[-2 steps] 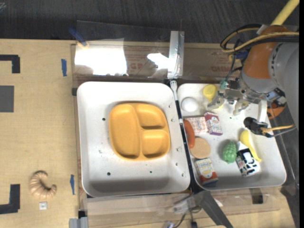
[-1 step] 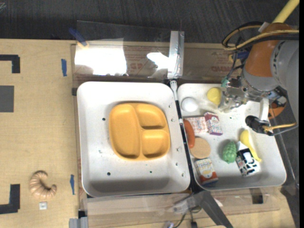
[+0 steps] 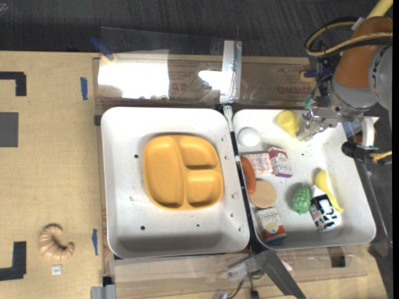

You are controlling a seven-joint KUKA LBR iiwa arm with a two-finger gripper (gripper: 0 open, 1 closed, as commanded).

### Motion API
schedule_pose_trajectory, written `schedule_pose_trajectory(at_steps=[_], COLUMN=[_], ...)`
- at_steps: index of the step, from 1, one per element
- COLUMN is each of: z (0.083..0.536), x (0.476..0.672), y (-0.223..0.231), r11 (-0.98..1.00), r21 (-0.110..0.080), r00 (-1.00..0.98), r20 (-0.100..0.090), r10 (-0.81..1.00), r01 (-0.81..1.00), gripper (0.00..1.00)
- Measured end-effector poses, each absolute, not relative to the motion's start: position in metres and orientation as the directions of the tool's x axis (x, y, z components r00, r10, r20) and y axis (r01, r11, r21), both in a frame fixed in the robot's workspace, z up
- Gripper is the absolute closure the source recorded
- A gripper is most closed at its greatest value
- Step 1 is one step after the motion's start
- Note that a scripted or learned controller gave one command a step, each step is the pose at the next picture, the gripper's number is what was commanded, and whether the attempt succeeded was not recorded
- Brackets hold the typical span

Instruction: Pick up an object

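Observation:
The right bin holds several small objects: a yellow piece at its back, a white round lid, a pink-and-white packet, an orange-red item, a tan disc, a green lumpy toy, a yellow banana, a black-and-white box and a small carton. My gripper hangs over the bin's back right part, just right of the yellow piece. Nothing shows between its fingers.
The left bin bears a yellow divided plate. A croissant-shaped toy lies on the cardboard bench at the front left. A clear plastic panel and a metal bracket stand behind the bins.

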State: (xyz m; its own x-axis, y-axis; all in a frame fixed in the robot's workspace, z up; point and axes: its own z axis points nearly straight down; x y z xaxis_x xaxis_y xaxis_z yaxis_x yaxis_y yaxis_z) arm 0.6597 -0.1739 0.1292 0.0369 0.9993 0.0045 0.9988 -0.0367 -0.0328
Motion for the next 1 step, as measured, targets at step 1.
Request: schedule_pose_trajectory(at_steps=[1], z=[0.1057], x=[0.5926], y=[-0.1096], r11=[-0.094], r21=[0.012], r00=[0.094], r20=[-0.004], r10=[0.996], r01=[0.995], gripper=[1.0])
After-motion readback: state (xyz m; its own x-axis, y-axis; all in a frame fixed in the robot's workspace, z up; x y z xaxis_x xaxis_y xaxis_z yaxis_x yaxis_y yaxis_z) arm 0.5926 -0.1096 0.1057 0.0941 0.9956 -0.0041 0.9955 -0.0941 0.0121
